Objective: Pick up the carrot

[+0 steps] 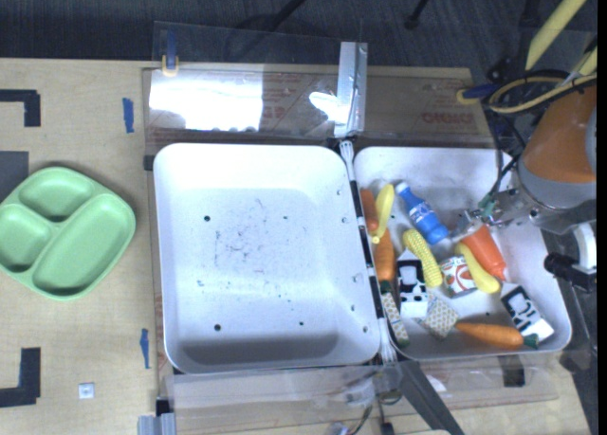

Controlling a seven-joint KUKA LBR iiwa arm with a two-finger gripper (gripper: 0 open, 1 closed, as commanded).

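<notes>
While reaching in from the right below the orange band (561, 144), hanging the claw (486, 213) low inside the right bin (561, 336), close to its right wall. Not showing how far open: too small and dark to tell. Sitting right at the upper end of a carrot (485, 249); unable to tell whether touching it, and not visibly gripping it or anything else.

Counting two plain carrots: that one lying tilted just under the claw, and a second carrot (488, 334) lying flat along the near wall of the same bin. Counting two more orange pieces (383, 259) against the wall shared with the left bin (180, 172); unable to tell whether carrots as well. Counting one blue bottle (424, 216), one corn cob (422, 259), one red and white can (459, 278), one banana (384, 207), two black and white boxes (410, 278), and one tan waffle piece (439, 317).

Holding all of these crowded together in the right bin: the bottle and banana toward the far side, the corn cob and can in the middle, the waffle piece and second carrot nearer the front, one box beside the corn cob and the other in the near right corner. Lying side by side, both bins touching along one wall. Resting well apart to the left on the bench, one green plate (63, 230) divided into three compartments.
</notes>
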